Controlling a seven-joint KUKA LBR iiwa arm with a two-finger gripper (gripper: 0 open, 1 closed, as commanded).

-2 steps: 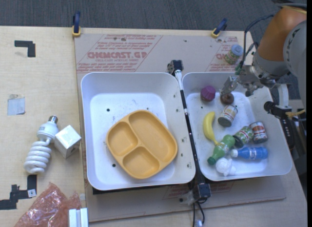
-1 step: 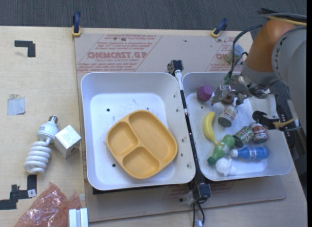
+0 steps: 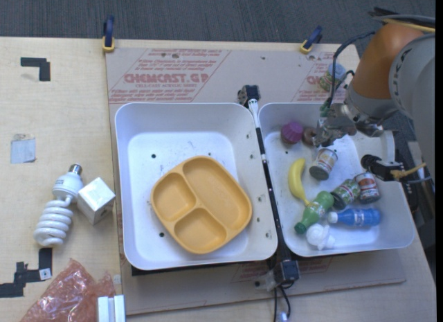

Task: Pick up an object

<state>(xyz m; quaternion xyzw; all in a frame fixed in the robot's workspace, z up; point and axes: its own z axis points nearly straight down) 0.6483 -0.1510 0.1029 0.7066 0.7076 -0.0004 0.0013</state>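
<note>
The right bin (image 3: 387,234) holds a purple object (image 3: 292,132), a yellow banana (image 3: 297,179), a small tin can (image 3: 322,163), a green bottle (image 3: 315,210), a blue bottle (image 3: 356,217), a labelled jar (image 3: 360,188) and a white object (image 3: 317,236). My gripper (image 3: 324,136) is down at the back of this bin, just right of the purple object and directly above the small tin can. Nothing can be seen held in it.
A yellow divided plate (image 3: 201,204) lies in the left bin (image 3: 131,175). On the bench to the left are a spiral light bulb (image 3: 55,210), a white cube (image 3: 95,198) and a red mesh bag (image 3: 69,293). Blue clamps (image 3: 108,33) sit at the board's back edge.
</note>
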